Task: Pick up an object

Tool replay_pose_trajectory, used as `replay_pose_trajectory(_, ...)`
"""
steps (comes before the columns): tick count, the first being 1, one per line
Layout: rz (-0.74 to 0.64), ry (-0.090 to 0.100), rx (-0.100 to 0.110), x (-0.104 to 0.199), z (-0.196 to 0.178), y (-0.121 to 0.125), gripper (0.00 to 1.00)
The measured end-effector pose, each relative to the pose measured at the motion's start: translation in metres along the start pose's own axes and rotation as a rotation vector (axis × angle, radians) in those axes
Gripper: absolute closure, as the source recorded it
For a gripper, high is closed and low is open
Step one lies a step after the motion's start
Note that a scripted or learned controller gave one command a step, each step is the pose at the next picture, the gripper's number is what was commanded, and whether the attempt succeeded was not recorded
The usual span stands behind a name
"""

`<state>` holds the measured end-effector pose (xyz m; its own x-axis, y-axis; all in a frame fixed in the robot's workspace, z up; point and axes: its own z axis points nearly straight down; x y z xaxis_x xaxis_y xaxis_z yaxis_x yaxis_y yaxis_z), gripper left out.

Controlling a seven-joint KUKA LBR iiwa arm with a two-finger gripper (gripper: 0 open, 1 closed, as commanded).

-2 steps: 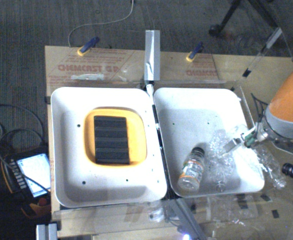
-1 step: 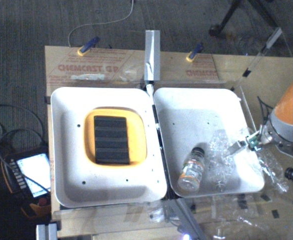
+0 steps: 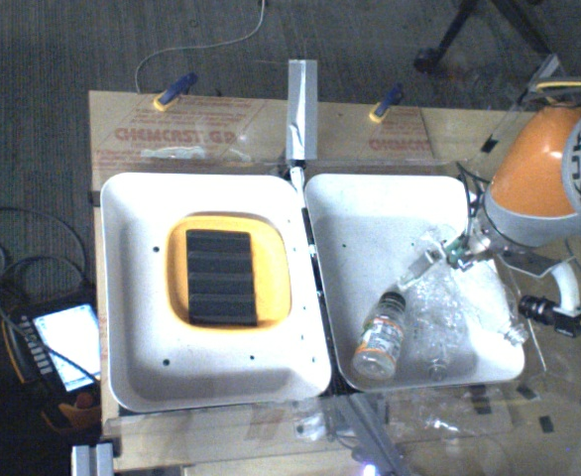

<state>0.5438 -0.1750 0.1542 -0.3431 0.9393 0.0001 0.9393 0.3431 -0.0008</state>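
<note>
A clear plastic bottle (image 3: 381, 333) with a label lies on its side near the front of the right bin (image 3: 370, 216). Right of the bottle sits a crumpled piece of clear plastic (image 3: 439, 300). A yellow pad topped by a black ribbed block (image 3: 221, 276) rests in the middle of the left bin (image 3: 132, 226). My gripper (image 3: 447, 254) hangs over the right half of the right bin, just above the upper edge of the crumpled plastic, with the orange-banded arm (image 3: 538, 177) behind it.
A metal bar (image 3: 300, 107) stands at the back between the two bins. Two blue-and-yellow clamps (image 3: 174, 90) (image 3: 387, 101) hold the cardboard backing. Cables and a tablet (image 3: 62, 340) lie on the floor to the left.
</note>
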Motion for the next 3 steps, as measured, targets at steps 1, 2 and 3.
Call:
replay_pose_trajectory(1, -0.084, -0.023, -0.027, -0.010, 0.042, 0.007, 0.00)
replay_pose_trajectory(2, -0.130, -0.046, -0.053, 0.002, 0.046, -0.022, 0.00)
replay_pose_trajectory(3, 0.119, -0.004, -0.021, -0.035, 0.035, 0.009, 0.00)
